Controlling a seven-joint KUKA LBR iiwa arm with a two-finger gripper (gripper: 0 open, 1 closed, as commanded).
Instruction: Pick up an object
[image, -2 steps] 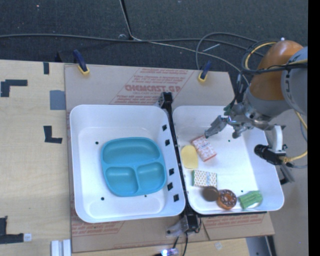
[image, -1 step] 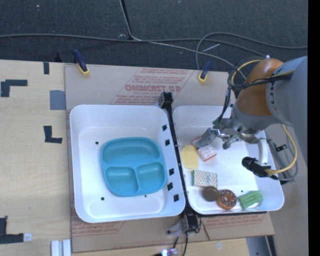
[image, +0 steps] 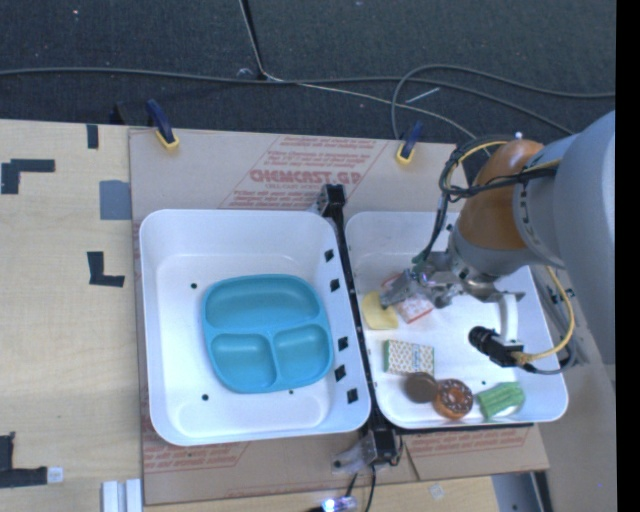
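Note:
My gripper reaches in from the right and is low in the right bin, near its left wall. Right beside it lie a pale yellow piece and a small white and red packet, which touches or sits just under the gripper tip. Further to the front lie a green-patterned square, a brown round piece, a sprinkled donut and a green object.
A blue divided plate lies in the left bin. A black divider runs between the bins. Cables hang off the wrist over the right bin's right side. Two clamps hold the board at the back.

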